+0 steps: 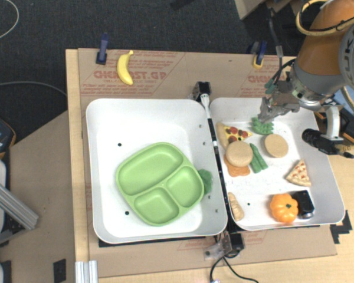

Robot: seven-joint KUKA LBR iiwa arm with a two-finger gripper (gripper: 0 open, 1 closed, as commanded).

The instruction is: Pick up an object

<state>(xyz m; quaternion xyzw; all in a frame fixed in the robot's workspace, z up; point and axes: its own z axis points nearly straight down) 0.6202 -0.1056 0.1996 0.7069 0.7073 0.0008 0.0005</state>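
Count of things on the bench

Two white bins (100, 158) sit side by side. One green divided plate (159, 183). One banana (125, 67). One pumpkin (284, 208). Two pizza slices (298, 174), the other at (235, 134). Two round buns (277, 145), the second at (239, 155). One green bean pod (258, 158). One leafy green piece (261, 125). One peanut (235, 206). One black block (305, 202). Two blue clamps (102, 49).

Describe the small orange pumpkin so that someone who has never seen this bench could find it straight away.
Start at the right white bin, the one crowded with toy food rather than the one holding the green divided plate. Go to its near edge, toward the right corner. The pumpkin sits there beside a small black object; it is the only round, ribbed, bright orange item in the bin.
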